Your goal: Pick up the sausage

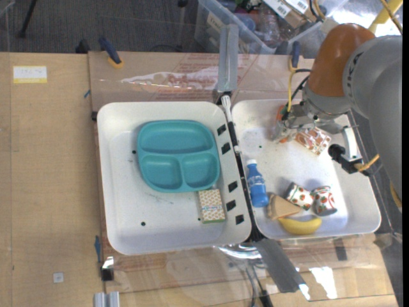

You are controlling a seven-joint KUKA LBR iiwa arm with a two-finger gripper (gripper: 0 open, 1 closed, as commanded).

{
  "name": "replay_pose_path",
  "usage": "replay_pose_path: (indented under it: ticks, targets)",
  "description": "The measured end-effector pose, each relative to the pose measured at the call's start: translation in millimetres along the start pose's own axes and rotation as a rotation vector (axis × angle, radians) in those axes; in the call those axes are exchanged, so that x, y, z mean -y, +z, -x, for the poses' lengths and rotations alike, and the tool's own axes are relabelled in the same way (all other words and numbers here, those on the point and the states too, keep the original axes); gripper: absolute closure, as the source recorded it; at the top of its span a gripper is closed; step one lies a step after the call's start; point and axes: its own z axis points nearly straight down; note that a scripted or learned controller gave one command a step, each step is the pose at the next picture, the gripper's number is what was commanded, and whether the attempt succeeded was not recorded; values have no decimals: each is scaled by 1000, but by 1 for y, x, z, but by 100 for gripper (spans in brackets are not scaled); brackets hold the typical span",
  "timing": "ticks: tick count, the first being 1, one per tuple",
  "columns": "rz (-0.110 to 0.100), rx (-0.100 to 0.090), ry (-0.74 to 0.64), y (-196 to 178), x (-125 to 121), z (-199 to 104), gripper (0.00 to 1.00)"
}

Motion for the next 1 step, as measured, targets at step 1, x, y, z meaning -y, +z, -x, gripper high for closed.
replay_pose_path:
  ticks: [1]
  targets:
    - [1, -7, 379, -85, -12, -71, 100]
